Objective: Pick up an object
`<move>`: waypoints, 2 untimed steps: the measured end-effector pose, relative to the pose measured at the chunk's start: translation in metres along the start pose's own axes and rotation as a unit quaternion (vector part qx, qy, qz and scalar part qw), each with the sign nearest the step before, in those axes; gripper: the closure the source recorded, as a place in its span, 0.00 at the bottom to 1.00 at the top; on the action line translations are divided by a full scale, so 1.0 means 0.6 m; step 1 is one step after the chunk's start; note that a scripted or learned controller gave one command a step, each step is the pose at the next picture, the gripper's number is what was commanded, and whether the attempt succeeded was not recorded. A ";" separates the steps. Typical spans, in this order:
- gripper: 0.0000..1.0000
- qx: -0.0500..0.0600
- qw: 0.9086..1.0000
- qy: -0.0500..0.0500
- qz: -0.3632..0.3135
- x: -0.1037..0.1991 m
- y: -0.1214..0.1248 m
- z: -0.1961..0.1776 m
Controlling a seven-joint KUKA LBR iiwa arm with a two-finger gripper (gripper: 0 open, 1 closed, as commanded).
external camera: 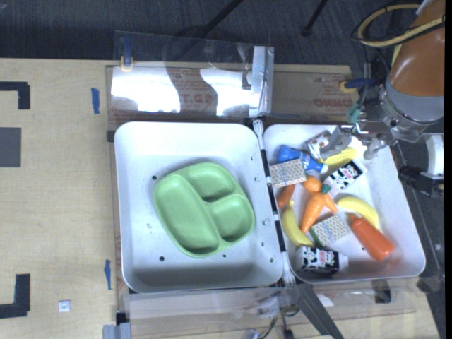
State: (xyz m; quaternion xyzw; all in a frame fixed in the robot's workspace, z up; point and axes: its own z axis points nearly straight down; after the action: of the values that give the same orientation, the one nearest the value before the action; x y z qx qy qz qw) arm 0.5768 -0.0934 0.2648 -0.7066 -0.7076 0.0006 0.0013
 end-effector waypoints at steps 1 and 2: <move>0.00 -0.001 0.997 0.000 -0.081 -0.031 -0.011 0.179; 0.00 -0.014 0.996 -0.005 -0.093 -0.030 -0.026 0.251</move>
State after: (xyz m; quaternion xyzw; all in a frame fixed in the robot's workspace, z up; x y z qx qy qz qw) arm 0.5611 -0.1115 0.1141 -0.6379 -0.7700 -0.0062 -0.0120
